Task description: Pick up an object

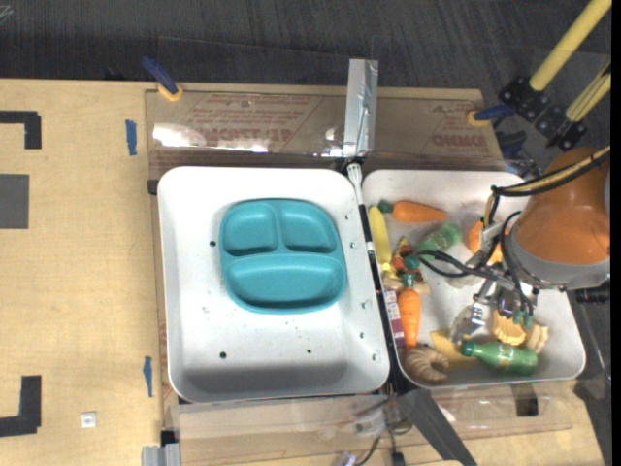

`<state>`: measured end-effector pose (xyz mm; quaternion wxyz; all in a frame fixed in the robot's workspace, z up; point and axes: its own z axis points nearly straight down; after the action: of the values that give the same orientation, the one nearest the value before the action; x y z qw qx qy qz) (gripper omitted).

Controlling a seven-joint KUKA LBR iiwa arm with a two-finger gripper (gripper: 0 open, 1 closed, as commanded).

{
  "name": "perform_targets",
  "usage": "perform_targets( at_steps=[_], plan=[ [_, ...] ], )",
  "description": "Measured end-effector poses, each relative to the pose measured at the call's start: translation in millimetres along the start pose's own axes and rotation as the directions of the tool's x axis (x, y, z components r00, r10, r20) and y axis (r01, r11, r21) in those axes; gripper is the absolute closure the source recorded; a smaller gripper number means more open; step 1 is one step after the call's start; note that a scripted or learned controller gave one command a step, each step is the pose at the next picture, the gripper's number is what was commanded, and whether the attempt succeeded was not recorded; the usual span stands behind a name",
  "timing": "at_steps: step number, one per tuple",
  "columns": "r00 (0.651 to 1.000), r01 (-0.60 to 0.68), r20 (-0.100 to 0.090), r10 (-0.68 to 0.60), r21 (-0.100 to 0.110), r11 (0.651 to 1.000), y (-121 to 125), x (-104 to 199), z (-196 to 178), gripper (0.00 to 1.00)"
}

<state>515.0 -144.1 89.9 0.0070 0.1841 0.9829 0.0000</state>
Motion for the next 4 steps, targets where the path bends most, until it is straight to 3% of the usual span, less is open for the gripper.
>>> perform_targets(
  at_steps=[1,2,3,4],
  plan=[
    [1.0,0.004,-0.001,-0.004,0.001,1.0,-22,-82,2,0.0],
    [1.0,0.003,-0.002,-0.003,0.001,1.0,-16,-3,1,0.0],
    [0.999,-0.051,-0.004,0.051,0.002,0.999,-15,-98,-36,0.0],
    [0.997,-0.081,-0.002,0.081,0.004,0.997,-80,-19,1,0.0]
  ],
)
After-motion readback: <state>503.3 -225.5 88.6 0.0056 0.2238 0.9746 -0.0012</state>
